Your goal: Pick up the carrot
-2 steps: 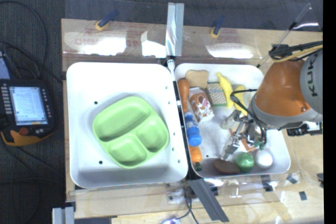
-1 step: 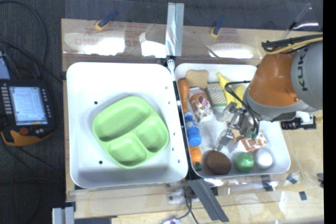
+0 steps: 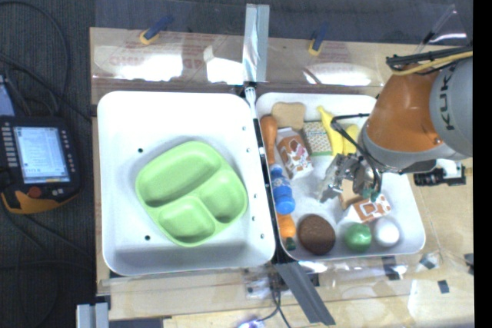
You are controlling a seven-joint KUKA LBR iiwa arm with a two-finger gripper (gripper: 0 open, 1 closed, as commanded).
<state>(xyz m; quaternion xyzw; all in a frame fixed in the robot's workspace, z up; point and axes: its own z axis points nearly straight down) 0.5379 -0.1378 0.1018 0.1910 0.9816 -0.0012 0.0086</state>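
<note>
Orange carrot (image 3: 267, 136): lying lengthwise against the left wall of the right bin (image 3: 411, 242), near its far end, just beside a snack packet (image 3: 294, 153) and in line with a blue bottle (image 3: 281, 192) sitting nearer the camera.
Handling: probably behaving as a stiff, light thing with a smooth, possibly slippery skin; being long and narrow, it is likely rolling away if nudged off-centre.
Where to hold: across the middle of its length, fingers straddling the narrow width; the bin wall on one side is leaving little room for a finger there, so this is looking like the awkward part.
Looks: a slim orange stick, slightly darker towards one end; finer surface detail is too small to tell.
Pincer (image 3: 347, 182): hanging over the middle of the right bin, well apart from the carrot, with nothing showing between its fingers; whether they are spread or closed I cannot tell.
Neighbours: a banana (image 3: 332, 128), a brown ball (image 3: 316, 233) and a green ball (image 3: 357, 236) are crowding the same bin.
Left bin (image 3: 115, 165): carrying a green divided plate (image 3: 192, 191).
Progress: the pick is looking not yet begun.
</note>
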